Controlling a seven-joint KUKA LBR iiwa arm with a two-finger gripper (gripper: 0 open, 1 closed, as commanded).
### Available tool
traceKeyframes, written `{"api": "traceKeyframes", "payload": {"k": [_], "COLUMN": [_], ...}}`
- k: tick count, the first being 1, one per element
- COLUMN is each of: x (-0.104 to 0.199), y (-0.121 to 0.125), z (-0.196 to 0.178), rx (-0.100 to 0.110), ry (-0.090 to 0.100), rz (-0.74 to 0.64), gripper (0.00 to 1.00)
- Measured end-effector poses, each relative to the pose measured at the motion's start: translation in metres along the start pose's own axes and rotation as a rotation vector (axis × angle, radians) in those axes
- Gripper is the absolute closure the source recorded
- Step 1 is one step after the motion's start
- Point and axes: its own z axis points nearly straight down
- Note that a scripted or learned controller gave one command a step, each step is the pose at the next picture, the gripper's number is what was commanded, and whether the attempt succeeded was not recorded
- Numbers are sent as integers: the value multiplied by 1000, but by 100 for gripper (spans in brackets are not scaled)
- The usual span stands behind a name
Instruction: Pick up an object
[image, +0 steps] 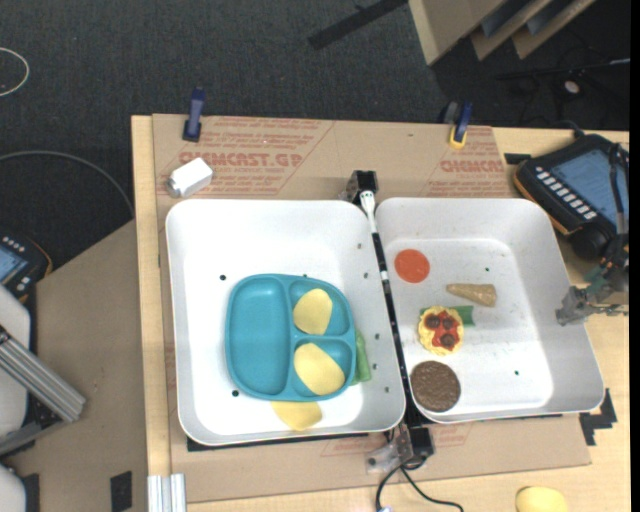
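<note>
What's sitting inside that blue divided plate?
The blue plate holds two yellow pieces, one in each small compartment. Its large compartment looks bare. A third yellow piece pokes out beneath its front edge, partly covered.

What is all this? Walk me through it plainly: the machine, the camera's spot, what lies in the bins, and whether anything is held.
One fixed camera looks down at a slant on a bench with two white bins. The gripper of a robot arm reaches in at the right edge, over the right bin; nothing is seen between its fingers. That bin holds toy food: a red disc, a tan cone, a small pizza and a brown round patty. The left bin holds a blue divided tray with two yellow pieces in its compartments, and a third yellow piece beside it.
</note>
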Motion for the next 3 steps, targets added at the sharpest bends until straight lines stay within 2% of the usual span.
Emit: {"api": "traceKeyframes", "payload": {"k": [3], "x": [-1], "y": [3], "z": [-30], "rx": [-9], "ry": [-6], "rz": [-1], "gripper": [100]}}
